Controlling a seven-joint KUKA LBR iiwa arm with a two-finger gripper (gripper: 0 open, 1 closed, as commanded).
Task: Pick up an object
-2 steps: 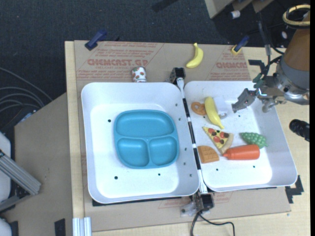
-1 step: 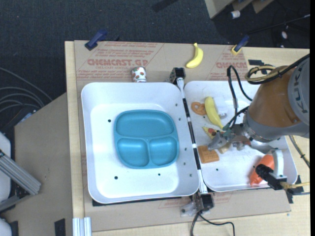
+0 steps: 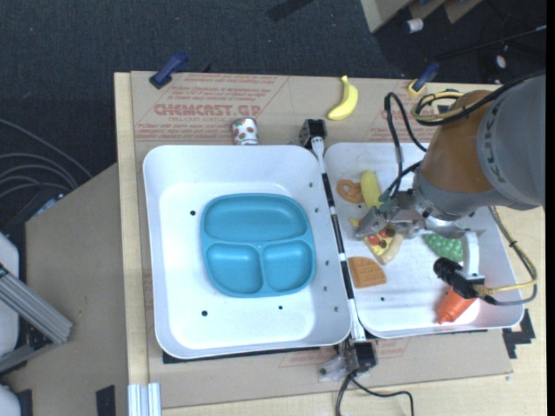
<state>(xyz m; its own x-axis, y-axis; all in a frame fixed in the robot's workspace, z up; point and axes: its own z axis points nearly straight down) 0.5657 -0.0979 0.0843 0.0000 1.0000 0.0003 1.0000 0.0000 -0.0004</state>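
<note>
Around the bench (image 3: 217,102) I see dark carpet (image 3: 78,24) and cables; at three o'clock the pincer (image 3: 381,221) sits among toys, its grip unreadable to me.

Beside hand (image 3: 375,222): yellow piece (image 3: 371,186), orange pretzel shape (image 3: 349,190), tan waffle (image 3: 367,273). Further off: green item (image 3: 447,246), orange carrot (image 3: 452,304), blue sectioned tray (image 3: 257,243), white bins (image 3: 165,258), yellow banana (image 3: 344,100).
</note>
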